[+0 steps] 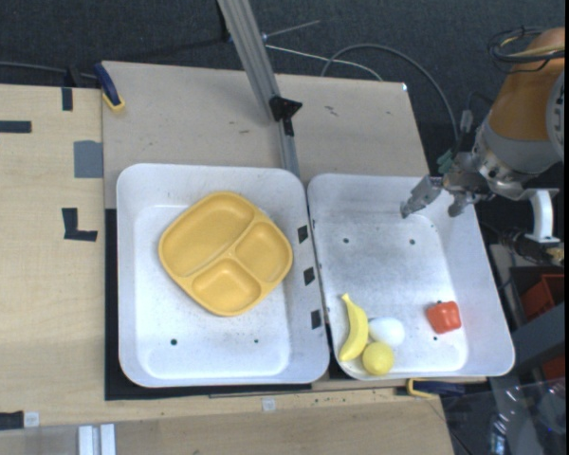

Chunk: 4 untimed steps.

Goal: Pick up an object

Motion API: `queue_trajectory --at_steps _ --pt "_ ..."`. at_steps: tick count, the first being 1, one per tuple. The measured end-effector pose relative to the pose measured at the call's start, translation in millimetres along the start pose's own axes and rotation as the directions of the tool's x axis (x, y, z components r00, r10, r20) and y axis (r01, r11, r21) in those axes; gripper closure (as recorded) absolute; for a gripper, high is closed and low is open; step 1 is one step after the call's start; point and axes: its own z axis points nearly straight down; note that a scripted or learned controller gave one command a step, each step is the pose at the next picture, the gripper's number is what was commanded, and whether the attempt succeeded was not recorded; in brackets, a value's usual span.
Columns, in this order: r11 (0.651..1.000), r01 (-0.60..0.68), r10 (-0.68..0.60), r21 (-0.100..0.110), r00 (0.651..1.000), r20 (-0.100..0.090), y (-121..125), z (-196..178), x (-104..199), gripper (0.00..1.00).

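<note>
The right bin (pixel 379 245) holds a yellow banana (pixel 353 327), a white egg-like ball (pixel 388 331), a small yellow round fruit (pixel 378 358) and a small red block (pixel 444 317), all near its front edge. My gripper (pixel 435 200) hangs over the bin's far right corner, open, its two fingers spread with nothing between them. It is well away from the objects, which lie toward the camera. The grey arm with its orange band (pixel 526 102) comes in from the right.
A yellow divided plate (pixel 226 252) lies in the left bin (pixel 142 282). A slanted metal pole (pixel 256 55) rises behind the bins, ending at the divide between them. Cables trail over the bench at the back.
</note>
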Motion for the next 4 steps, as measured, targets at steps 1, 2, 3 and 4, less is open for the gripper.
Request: queue_trajectory --at_steps 1,2,3,4 --pt "1.000 0.001 -0.001 0.000 1.000 -0.001 4 45 3 0.00" --pt "1.000 0.001 -0.001 0.001 1.000 -0.001 7 104 13 0.00" --pt "1.000 0.002 -0.002 -0.003 1.000 0.000 8 90 12 1.00" --pt "1.000 0.000 0.000 -0.009 1.000 0.000 0 42 16 1.00"
